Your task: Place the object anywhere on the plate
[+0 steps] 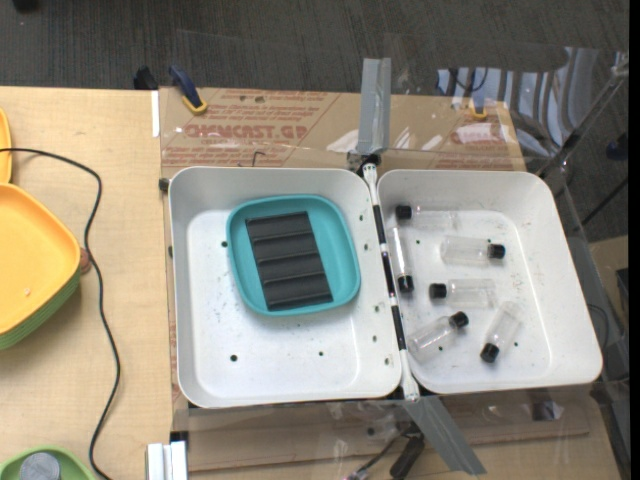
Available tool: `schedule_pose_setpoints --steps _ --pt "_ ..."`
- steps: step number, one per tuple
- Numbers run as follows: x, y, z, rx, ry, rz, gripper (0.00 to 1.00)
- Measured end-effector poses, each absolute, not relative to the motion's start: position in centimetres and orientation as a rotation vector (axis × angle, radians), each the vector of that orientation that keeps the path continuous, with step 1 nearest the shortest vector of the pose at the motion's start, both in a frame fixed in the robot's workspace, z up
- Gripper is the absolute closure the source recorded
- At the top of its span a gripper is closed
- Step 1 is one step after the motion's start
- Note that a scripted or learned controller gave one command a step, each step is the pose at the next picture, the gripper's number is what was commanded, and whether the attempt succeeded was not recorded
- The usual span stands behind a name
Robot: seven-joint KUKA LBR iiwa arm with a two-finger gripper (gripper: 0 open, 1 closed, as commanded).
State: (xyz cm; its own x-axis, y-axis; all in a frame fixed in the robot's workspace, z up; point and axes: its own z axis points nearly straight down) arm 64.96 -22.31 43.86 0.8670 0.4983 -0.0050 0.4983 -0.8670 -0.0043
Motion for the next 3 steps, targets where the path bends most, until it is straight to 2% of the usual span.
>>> schedule_pose_setpoints --steps 3 --pt "64.79 -22.3 43.92 -3.123 -0.319 0.007 0.0"
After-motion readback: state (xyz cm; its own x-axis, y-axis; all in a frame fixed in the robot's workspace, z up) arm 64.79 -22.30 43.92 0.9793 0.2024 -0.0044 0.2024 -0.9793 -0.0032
